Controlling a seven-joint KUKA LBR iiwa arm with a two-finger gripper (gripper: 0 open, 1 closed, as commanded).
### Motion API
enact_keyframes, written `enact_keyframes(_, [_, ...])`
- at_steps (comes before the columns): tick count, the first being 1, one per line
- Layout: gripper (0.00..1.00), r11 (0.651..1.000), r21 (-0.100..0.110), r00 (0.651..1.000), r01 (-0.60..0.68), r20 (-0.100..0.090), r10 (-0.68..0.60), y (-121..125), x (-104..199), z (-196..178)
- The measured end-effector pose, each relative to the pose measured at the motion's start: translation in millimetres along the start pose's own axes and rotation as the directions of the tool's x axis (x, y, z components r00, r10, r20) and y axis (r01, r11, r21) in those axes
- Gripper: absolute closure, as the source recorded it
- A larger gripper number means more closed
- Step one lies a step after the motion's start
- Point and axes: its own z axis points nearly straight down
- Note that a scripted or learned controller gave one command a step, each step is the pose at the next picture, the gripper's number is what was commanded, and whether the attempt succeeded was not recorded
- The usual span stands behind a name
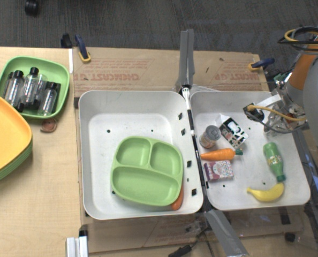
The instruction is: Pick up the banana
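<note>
Lying well toward the camera from the end effector point(274, 121), whose grip state I cannot tell, the banana point(266, 193) is resting crosswise beyond the green bottle point(274, 161).

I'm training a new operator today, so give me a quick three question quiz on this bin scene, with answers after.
1. True or false: the banana lies in the right bin.
2. Which item lies nearest the banana: A carrot, B green bottle, C can?
3. What sits in the left bin?

Key:
1. True, near its front edge.
2. B.
3. A green divided plate, with something orange showing at its lower right edge.
</note>
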Motion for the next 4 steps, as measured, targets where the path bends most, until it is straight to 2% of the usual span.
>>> enact_keyframes(4, [1.0,0.999,0.001,0.999,-0.032,0.003,0.032,-0.4,-0.6,1.5])
